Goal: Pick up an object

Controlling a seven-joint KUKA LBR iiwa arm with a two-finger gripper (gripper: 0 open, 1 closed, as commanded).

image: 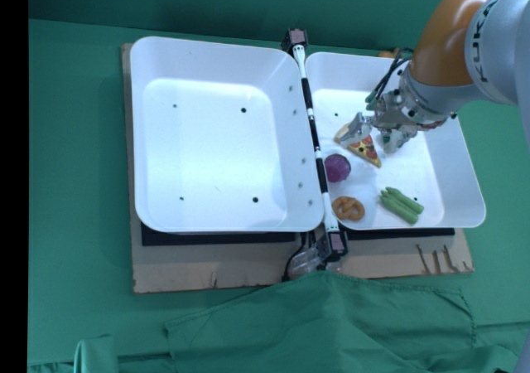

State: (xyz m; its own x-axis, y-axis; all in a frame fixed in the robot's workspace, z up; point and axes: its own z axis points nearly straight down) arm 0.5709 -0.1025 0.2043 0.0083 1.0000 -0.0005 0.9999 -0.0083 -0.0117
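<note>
In the right bin (451, 156) lie several toy foods: a pizza slice (363, 147), a purple round piece (337, 167), a brown pretzel (349, 208) and a bunch of green pods (401, 204). My gripper (372, 134) hangs low over the pizza slice's upper end. It is open, with one finger at the slice's left corner and the other just to its right. Nothing is lifted between the fingers; the slice rests on the bin floor.
The left bin (166, 73) sits beside the right one, parted by a black-and-white divider rail (310, 123). Green cloth (331, 322) is bunched at the front of the bench. The arm's orange band (451, 23) rises at the upper right.
</note>
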